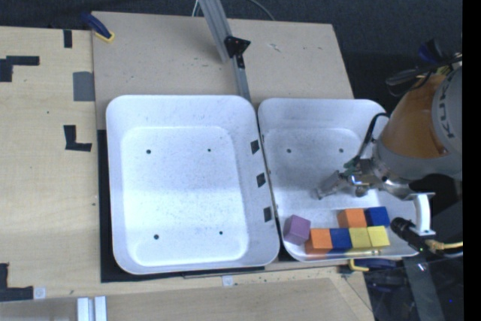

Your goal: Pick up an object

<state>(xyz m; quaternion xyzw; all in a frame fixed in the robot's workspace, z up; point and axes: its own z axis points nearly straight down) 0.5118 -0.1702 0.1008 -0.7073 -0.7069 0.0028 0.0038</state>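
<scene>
My gripper (326,189) hangs low over the middle of the right bin (316,120), pointing left. Nothing shows in it. Just in front of it, along the bin's near wall, lie several small blocks. A purple block (297,228) sits furthest left. Beside it runs a row of an orange block (321,238), a blue block (340,238) and two yellow blocks (369,237). Behind that row sit a second orange block (351,219) and a second blue block (376,216), right under my wrist.
The left bin (184,184) stands beside the right one, sharing a raised middle wall. A slanted metal pole (210,0) comes down to the bench behind the bins. My arm's orange band (413,124) overhangs the right bin's right edge.
</scene>
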